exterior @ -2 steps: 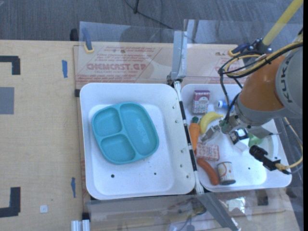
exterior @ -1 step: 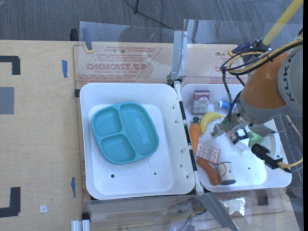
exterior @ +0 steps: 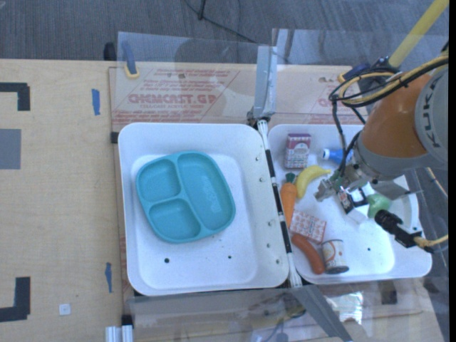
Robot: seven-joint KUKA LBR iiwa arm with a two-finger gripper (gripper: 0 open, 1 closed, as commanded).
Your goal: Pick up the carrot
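White bins: two, side by side (exterior: 142, 262) (exterior: 406, 262)
Teal divided plates: one (exterior: 185, 195), with three compartments
Carrots: one (exterior: 288, 199)
Bananas: one (exterior: 308, 177)
Sausages: one (exterior: 308, 252)
Small cans: one (exterior: 334, 255)
Small cartons: one (exterior: 298, 150)
Flat printed packets: one (exterior: 308, 226)

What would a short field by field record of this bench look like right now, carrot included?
target: orange carrot with green top, left edge of right white bin
beside target: yellow banana, small printed carton
other items: small can, pink milk carton
left white bin: teal divided plate
tool: above right bin, right of carrot, holding nothing visible
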